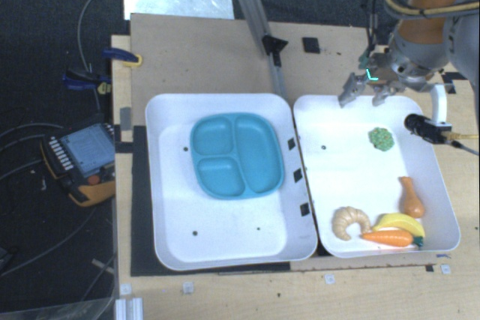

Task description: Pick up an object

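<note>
My gripper (365, 94) hangs over the far edge of the right bin (330, 161), its two fingers spread apart with nothing between them. A green broccoli piece (382, 139) lies in that bin, just in front of and right of the gripper. Along the bin's near right corner lie a tan croissant (350, 222), a yellow banana (400, 223), an orange carrot (387, 238) and a brown gourd-shaped piece (409, 197).
The left bin (169, 183) holds a blue divided plate (237, 154). A black cylinder (426, 129) on the arm juts over the right bin's right rim. A grey pole (251, 4) slants down toward the bins' far edge.
</note>
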Robot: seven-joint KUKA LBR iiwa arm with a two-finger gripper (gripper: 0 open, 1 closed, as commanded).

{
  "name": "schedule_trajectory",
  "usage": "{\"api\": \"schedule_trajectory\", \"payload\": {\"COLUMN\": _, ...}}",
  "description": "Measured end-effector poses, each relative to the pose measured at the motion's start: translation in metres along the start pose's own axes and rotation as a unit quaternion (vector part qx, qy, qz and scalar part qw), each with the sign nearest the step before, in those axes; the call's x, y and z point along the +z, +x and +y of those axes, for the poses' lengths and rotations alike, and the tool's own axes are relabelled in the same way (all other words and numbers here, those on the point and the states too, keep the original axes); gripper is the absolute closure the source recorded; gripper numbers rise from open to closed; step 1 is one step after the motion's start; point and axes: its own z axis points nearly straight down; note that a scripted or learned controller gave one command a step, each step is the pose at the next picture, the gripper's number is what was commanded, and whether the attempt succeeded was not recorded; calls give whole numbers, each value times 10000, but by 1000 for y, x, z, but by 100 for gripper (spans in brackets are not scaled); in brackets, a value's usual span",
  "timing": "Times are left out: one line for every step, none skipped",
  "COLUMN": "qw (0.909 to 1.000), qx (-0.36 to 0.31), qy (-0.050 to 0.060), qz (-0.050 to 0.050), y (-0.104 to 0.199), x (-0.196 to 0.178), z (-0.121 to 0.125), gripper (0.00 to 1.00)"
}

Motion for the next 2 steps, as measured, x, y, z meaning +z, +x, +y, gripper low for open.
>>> {"api": "schedule_trajectory", "payload": {"qw": 10000, "qx": -2, "qy": -15, "qz": -2, "y": 0, "x": -2, "z": 1, "gripper": 0}}
{"api": "schedule_trajectory", "payload": {"qw": 10000, "qx": -13, "qy": 3, "qz": -5, "y": 2, "x": 41, "z": 5, "gripper": 0}}
